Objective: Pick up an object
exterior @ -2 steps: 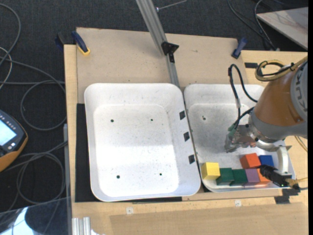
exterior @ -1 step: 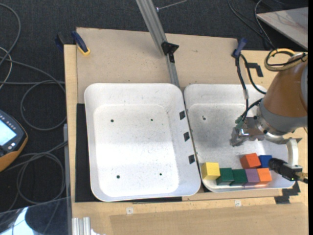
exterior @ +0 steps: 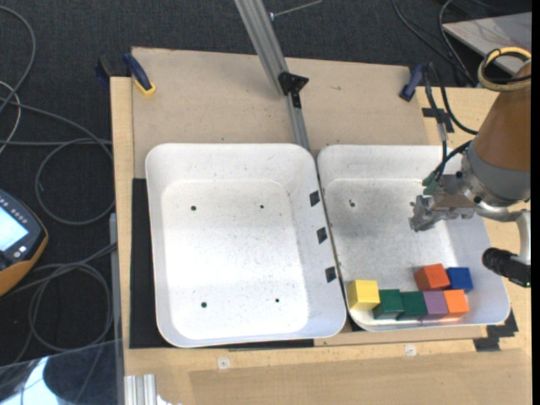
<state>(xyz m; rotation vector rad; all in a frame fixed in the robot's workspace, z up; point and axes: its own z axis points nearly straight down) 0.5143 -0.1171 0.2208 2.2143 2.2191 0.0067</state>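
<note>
Hovering over the right bin (exterior: pixel 371 175), near its middle and a little above the blocks: the gripper (exterior: pixel 426 213), hanging from the grey arm with the orange band (exterior: pixel 510 129). Jaw state impossible to tell; the tips blur into 1 grey mass against the white floor. Nothing visible between them.

Clustered in the near right corner of that bin, against the front rim: 7 small blocks. Yellow block (exterior: pixel 364 293) at the left end, standing slightly apart. Then 2 green blocks (exterior: pixel 401 303) touching each other, a purple block (exterior: pixel 435 303), and an orange block (exterior: pixel 456 303) along the front. Behind these, a red-orange block (exterior: pixel 431 276) and a blue block (exterior: pixel 460 278), side by side and touching. Left bin (exterior: pixel 228 243) alongside, across the divider.

Judged from the look: rigid cubes, probably wood or plastic, light, not fragile, with smooth faces that may slip a little under a shallow pinch. No real long axis on any single block; roughly cubic, faces nearly square to the bin's edges. The row itself runs left to right along the front rim.

Best candidate by the layout: the yellow block, with free space on its left and rear sides. Hold across 2 opposite flat faces, fingers straddling it. Packed neighbours leave little finger room elsewhere, so a pinch on the middle blocks risks landing on 2 at once.
</note>
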